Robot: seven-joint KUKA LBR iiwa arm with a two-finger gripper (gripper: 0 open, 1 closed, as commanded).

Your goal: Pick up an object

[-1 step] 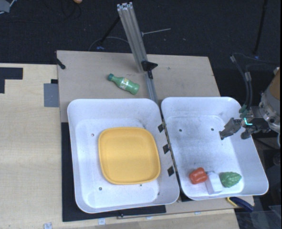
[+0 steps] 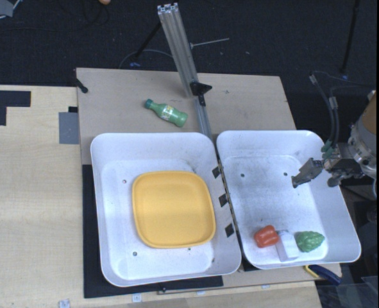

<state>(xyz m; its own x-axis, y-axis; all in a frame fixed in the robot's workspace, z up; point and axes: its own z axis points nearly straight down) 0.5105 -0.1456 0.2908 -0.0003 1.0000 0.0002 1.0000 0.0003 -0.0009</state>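
Nearby, the tool [image 2: 317, 174] (fingers spread, holding nothing) hangs above red pepper [image 2: 266, 237] and green lump [image 2: 309, 240].

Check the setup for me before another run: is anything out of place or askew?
Yes: a green bottle lies on its side on the bench behind the left bin, outside both bins. The yellow plate lies flat in that bin.

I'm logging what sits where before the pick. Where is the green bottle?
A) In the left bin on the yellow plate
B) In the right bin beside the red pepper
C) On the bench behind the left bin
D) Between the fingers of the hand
C: the green bottle lies on its side on the bench, behind the left bin, outside both bins.
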